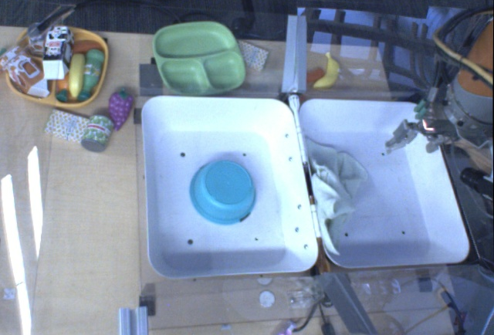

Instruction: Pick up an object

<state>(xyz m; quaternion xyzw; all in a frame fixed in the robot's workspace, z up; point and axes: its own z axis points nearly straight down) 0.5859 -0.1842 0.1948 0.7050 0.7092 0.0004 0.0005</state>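
The grey two-finger gripper (413,133) is hovering with fingers spread, holding nothing, above the right white bin (401,245), near the crumpled pale cloth (337,181).

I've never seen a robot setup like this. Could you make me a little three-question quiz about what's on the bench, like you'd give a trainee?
1. True or false: the blue bowl lies in the left bin.
2. Which thing lies in the right bin? A) green divided tray B) crumpled grey cloth C) purple toy grapes
3. Fill in: the hand hangs over the ______ bin.

Key
1. True; the bowl sits near that bin's middle.
2. B; the cloth lies against the right bin's left wall. The green divided tray and the toy grapes rest on the bench outside the bins.
3. Right; it is over the upper right part, apart from the cloth.
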